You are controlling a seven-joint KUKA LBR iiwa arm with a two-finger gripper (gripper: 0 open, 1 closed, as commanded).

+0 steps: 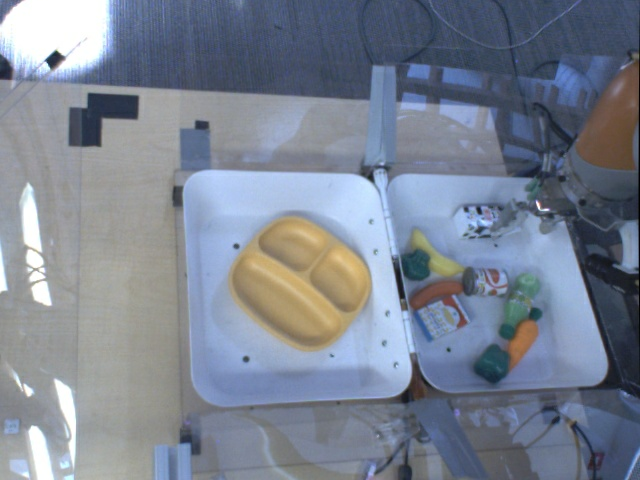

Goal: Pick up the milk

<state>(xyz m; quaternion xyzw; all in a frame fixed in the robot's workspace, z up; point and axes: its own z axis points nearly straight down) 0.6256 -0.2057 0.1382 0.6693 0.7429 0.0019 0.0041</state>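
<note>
The milk [480, 220], a small carton with black-and-white cow patches, lies on its side near the back of the right bin [590, 363]. The end effector [515, 218] reaches in from the right and sits right against the carton's right end; whether it is open or closed on anything cannot be told (the view is too small and blurred there). The left bin [200, 368] holds a yellow divided plate [300, 281].
</note>
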